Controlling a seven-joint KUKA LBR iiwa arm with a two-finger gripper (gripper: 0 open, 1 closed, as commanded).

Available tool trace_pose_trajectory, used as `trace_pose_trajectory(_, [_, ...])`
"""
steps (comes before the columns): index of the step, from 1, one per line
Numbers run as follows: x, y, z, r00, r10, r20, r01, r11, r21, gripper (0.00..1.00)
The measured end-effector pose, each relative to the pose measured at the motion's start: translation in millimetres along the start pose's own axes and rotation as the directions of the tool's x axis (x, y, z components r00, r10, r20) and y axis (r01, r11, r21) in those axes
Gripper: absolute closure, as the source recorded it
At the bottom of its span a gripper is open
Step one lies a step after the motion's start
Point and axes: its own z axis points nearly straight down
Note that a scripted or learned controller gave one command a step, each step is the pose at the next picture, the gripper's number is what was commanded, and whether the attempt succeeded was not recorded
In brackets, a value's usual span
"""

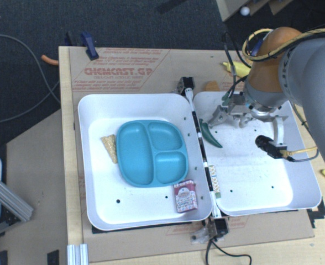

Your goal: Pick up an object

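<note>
1. The brown bench point(124, 65) is lying under everything, stretching out past the blue plate point(151, 150) on every side, with red printed lettering running across it above the plate.
2. The grey arm point(312, 76) is reaching in from the right of the plate, its orange band sitting up and to the right of the plate.
3. The left bin point(90, 148) is holding the plate, which is lying flat near the bin's middle with its three compartments facing up.
4. The right bin point(262, 192) is sitting just to the right of the plate's bin, and the two bins are meeting along a narrow seam.
5. The gripper point(231, 117) is hanging over the right bin's upper part, up and to the right of the plate; whether it is spread or pressed together cannot be told, and nothing is showing in its grasp.
6. A green pod point(211, 135) is lying slantwise in the right bin just across the seam from the plate's right edge, close below and to the left of the gripper.
7. A dark red packet point(185, 196) is lying at the plate's lower right corner, close to it or touching.
8. A tan cracker point(109, 146) is lying against the plate's left edge.
9. A blue clip point(89, 44) is sitting on the bench's far edge, well up and left of the plate.
</note>
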Motion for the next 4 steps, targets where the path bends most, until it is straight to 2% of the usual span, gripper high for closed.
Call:
trace_pose_trajectory(1, [-73, -10, 7, 1.0, 0.0, 0.001, 0.0, 1.0, 0.001, 0.0])
trace_pose_trajectory(2, [-103, -45, -60, 1.0, -0.001, 0.0, 0.001, 1.0, 0.0, 0.0])
trace_pose_trajectory(3, [-38, 15, -29, 1.0, -0.003, -0.002, 0.003, 1.0, 0.001, 0.0])
trace_pose_trajectory(4, [-2, 31, 11, 1.0, -0.003, -0.003, 0.003, 1.0, 0.004, 0.0])
